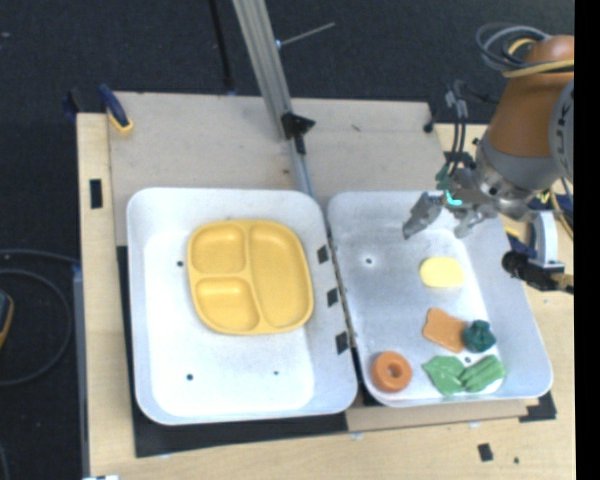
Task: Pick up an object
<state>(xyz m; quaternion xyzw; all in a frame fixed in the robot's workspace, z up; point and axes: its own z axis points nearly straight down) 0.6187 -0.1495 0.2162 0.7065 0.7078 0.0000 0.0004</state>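
Observation:
My gripper (442,221) hangs open above the far part of the right bin (380,298), with nothing between its fingers. A pale yellow round piece (441,272) lies just in front of it. Nearer the front sit an orange wedge (443,329), a dark green lump (478,337), a light green leafy piece (463,374) and an orange ring (390,370). These lie clustered in the bin's front right corner.
The left bin (160,368) holds a yellow divided plate (250,275). A slanted metal post (265,63) rises behind the bins. The bench edge runs along the front, and a blue-handled clamp (116,107) sits at the far left corner.

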